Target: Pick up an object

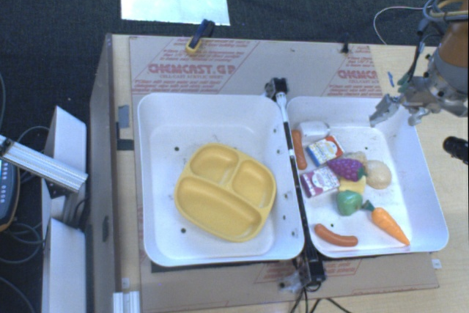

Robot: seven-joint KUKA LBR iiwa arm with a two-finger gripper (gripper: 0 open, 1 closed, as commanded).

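Poised at roughly 2 o'clock above the right bin [427,190], gripper [400,111] with fingers spread fairly wide and nothing between them, hanging over the bin's far right corner rather than over any item. No target taken yet, by the look of it; step in hand judged to be choosing one and coming down on it. Candidates all in the right bin: carrot [388,224] at 5 o'clock, lying apart from the rest and so likely the easiest grab; red sausage [335,236] at 6 o'clock near the front wall, also clear of neighbours; green pepper [349,202] and yellow piece [353,186] touching near the centre; purple grapes [346,168] and pale round item [378,174] side by side just above them; two small packets [322,152] and [317,181] toward 9 o'clock; a second sausage [298,149] along the left wall; a white block [312,130] at 11 o'clock. Left bin [150,157] carrying just a yellow divided plate [225,191], a poor choice for two fingers. Best done by travelling toward 7 o'clock from the present spot, squaring the fingers across the carrot's narrow width, descending straight, closing only once both sides are straddled. Worth avoiding: the crowded middle, where a finger could land on a neighbour, and the items close to a wall. Worktop [220,66] beyond the bins of no concern here.
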